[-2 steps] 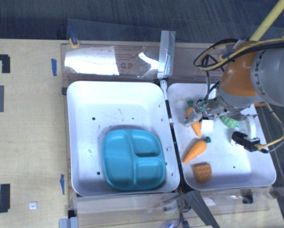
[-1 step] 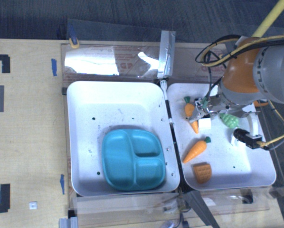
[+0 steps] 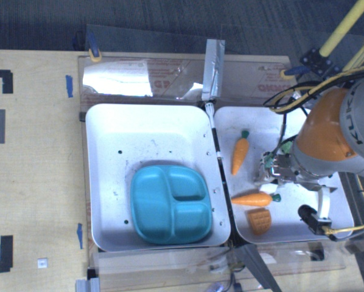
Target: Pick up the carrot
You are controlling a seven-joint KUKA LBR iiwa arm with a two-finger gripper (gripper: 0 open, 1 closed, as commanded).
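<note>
Looking down at a slant on a pale wooden worktop point(image 3: 36, 175) that carries two shallow white bins side by side, with the view's bottom edge nearest. At the near edge of the left bin point(image 3: 109, 126) sits a blue divided plate point(image 3: 170, 204), three compartments showing. In the near part of the right bin point(image 3: 291, 227), close to the shared wall, lies a small brown lump point(image 3: 259, 221), perhaps a bread roll. Just beyond it lies a carrot point(image 3: 253, 199) on its side, long axis running across the bin, green top pointing right toward the arm. Farther back a second carrot point(image 3: 239, 153) lies with its long axis running near to far and slightly tilted, green top at the far end, just beside the shared wall.

The grey arm with its orange band point(image 3: 328, 132) reaches in from the right edge of the right bin. Its gripper point(image 3: 273, 169) hangs over the middle of that bin; whether it is released or clenched cannot be told from here, and nothing is seen held in it. The crosswise carrot lies just nearward and slightly left of the gripper, its green top nearly beneath it. The other carrot lies left and a little farther away. By my judgement the crosswise carrot is the closer target, and a grasp would need to close across its narrow width.
</note>
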